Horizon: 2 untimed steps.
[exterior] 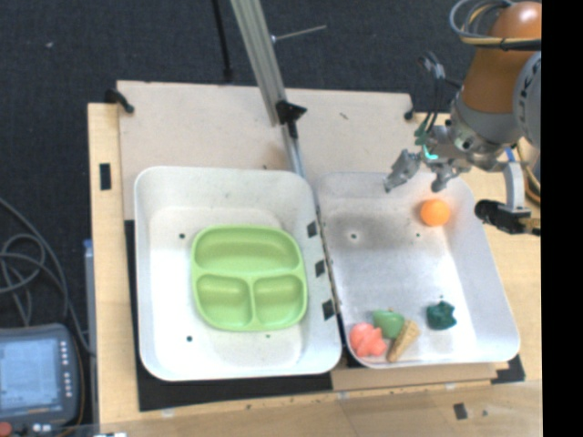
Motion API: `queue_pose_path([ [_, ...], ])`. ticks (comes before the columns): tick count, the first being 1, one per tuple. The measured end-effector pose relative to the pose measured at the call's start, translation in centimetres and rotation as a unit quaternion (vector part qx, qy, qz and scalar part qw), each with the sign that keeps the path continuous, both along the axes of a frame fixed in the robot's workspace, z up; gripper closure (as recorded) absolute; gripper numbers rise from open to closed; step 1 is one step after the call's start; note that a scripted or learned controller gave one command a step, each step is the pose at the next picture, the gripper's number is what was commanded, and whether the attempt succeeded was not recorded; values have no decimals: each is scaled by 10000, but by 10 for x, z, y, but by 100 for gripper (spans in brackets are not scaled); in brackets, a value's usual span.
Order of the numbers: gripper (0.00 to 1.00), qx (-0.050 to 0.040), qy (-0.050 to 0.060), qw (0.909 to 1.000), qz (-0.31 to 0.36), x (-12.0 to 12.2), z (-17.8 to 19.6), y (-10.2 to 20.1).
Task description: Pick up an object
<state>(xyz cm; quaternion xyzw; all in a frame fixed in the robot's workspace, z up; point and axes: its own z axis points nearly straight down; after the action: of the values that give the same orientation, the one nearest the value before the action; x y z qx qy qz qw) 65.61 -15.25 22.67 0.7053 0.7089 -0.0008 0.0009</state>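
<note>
Green divided plate [248,277], left bin [155,244]

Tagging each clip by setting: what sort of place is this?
Probably a robotics lab: a workbench with two white bins, small toys like an orange ball, and loose cables on dark carpet.

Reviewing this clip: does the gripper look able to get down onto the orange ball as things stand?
Probably yes. The gripper, fingers open, hangs above the right bin's far end, and the orange ball lies alone nearby with nothing over it.
</note>
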Motion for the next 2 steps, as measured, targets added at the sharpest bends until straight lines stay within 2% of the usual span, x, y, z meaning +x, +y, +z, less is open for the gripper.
queue_pose_path([
  [1, 0, 3, 17, 10000, -22, 5, -46, -6],
  [2, 0, 5, 12, 10000, -4, 5, -97, 3],
])
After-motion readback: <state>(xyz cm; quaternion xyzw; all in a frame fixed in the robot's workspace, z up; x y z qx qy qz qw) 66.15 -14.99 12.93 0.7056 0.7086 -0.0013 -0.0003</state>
